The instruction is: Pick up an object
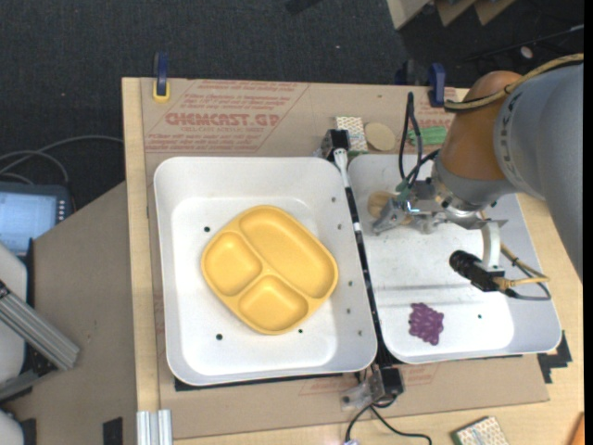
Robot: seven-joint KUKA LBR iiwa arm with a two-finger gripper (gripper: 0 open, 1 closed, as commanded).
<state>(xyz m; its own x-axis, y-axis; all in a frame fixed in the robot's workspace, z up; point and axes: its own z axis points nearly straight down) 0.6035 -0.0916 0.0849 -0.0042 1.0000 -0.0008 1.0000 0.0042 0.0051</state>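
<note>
Arm [519, 128]: comes in from the view's right and bends down over the right bin.
Left bin [171, 248]: across the divider, to the view's left of the pincer.
Right bin [463, 341]: lies under the pincer; its floor is flat and mostly bare, with open room towards the near rim.
Plate [269, 267]: yellow with three wells, well apart from the pincer in the left bin; its long axis runs diagonally.
Pincer [394, 213]: low over the far left part of the right bin, pointing towards the divider. I cannot tell whether it is spread or pressed together, and nothing is seen pinched.
Purple bunch [426, 323]: nearer the camera than the pincer, slightly to the view's right, with clear floor around it.
Tan lump [379, 201]: just beside the pincer's tip on the divider side. It is the closest candidate, but the wall there crowds it.
Judgement: the lump needs the shortest move, while the bunch offers the freer approach.
</note>
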